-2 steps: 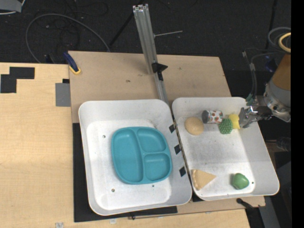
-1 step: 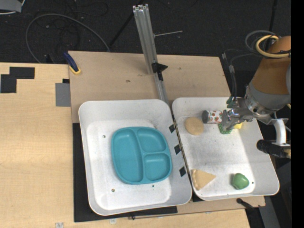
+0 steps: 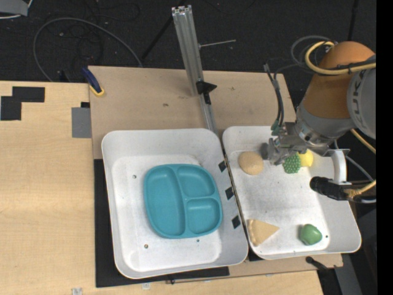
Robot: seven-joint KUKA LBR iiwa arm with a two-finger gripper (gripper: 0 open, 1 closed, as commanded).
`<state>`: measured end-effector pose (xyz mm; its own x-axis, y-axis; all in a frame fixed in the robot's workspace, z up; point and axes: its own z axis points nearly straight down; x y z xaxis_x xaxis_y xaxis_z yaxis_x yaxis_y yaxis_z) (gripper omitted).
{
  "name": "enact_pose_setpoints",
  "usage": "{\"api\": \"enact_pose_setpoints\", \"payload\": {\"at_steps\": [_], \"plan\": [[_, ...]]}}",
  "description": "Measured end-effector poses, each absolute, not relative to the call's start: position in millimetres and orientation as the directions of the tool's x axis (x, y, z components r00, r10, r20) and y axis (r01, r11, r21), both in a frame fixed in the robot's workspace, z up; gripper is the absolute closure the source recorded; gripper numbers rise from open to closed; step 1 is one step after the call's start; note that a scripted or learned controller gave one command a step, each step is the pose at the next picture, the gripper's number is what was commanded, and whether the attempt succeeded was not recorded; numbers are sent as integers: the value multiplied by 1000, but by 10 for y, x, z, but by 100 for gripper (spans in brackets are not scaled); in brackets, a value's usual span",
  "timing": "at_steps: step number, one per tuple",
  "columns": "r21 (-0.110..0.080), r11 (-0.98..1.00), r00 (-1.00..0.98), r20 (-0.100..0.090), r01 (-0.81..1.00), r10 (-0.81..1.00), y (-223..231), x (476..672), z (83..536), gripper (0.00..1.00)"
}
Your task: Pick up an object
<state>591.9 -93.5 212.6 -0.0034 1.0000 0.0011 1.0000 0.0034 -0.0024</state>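
Two shallow white bins sit side by side on the bench. The left bin [image 3: 123,165] holds a teal divided tray [image 3: 182,200] with three compartments, lying flat near the bin's middle.

The right bin [image 3: 331,238] carries the loose objects. A tan, rounded piece — it looks like a bread roll [image 3: 250,163] — rests near the bin's far left part, close to the dividing edge. A pale wedge [image 3: 263,231], shaped like a slice of cheese or bread, lies at the near left corner. A small green rounded object [image 3: 311,234] (perhaps a pepper or lime, too small to be sure) sits near the front right corner, well apart from the wedge.

The grey arm with its orange band [image 3: 344,57] reaches in from the right, and the gripper [image 3: 284,153] hangs low over the far part of the right bin, just to the right of the roll. Directly at the gripper's tip sits a knobbly green object [image 3: 291,163], with a yellow piece [image 3: 305,159] touching it on the right. Whether the green object is between the fingers or merely beside them I cannot tell — the gripper body hides the gap, so its opening is not readable.

A metal post [image 3: 187,48] stands upright behind the bins.
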Motion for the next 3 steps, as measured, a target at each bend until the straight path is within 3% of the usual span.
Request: {"api": "enact_pose_setpoints", "payload": {"at_steps": [2,3], "plan": [[-5,3,-3,1,1000,1000,151,5942,2089,100],[-3,3,-3,1,1000,1000,624,5848,2175,100]]}}
